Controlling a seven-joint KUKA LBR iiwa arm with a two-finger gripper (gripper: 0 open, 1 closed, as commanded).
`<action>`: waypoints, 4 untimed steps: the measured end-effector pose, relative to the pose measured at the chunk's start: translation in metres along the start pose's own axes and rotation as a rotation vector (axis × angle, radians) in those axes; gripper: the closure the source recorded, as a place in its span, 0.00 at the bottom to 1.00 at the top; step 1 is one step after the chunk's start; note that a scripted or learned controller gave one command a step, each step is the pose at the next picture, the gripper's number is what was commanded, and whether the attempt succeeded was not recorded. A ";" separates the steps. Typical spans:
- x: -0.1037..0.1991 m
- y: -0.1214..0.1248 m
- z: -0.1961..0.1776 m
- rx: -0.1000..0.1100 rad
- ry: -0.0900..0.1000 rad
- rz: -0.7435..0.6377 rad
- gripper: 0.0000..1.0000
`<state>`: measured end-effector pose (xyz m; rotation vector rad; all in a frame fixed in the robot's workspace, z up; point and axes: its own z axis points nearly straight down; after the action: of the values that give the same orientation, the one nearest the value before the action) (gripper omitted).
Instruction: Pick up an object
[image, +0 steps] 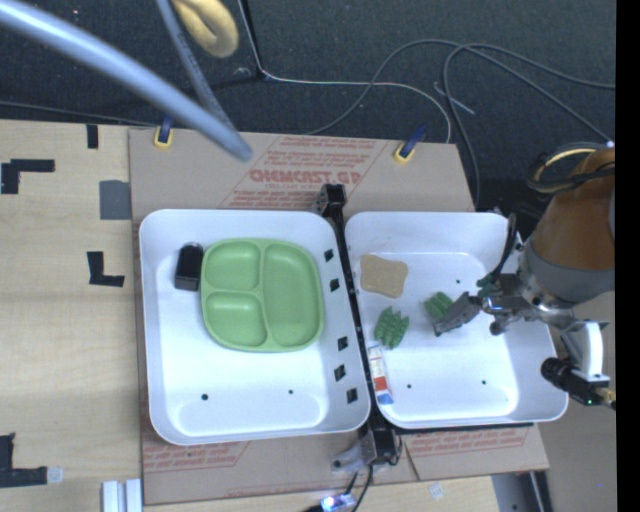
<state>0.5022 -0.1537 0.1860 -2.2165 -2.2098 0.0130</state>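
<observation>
The right bin (470, 395) holds a tan flat piece (383, 275) near its back left. A spiky green toy (392, 327) lies in front of it, and a smaller green piece (436, 304) sits just to the right. A thin white tube with red and blue print (378, 375) lies along the bin's left wall. My gripper (452, 318) reaches in low from the right, its tip right beside the smaller green piece, at its lower right edge. I cannot make out contact between them. The grey wrist and orange band (580, 230) stand over the bin's right rim.
The left bin (240, 405) carries a light green divided plate (263, 294) and a small black block (188, 266) to its left. A black divider with clips (345, 320) runs between the bins. Cables lie on the dark surface behind.
</observation>
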 end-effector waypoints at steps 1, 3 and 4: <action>0.000 0.003 -0.006 -0.012 -0.002 -0.004 0.00; 0.004 0.004 0.103 -0.014 -0.004 -0.004 0.00; 0.003 0.004 0.090 -0.016 -0.005 -0.003 1.00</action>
<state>0.5050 -0.1504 0.0957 -2.2234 -2.2240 0.0010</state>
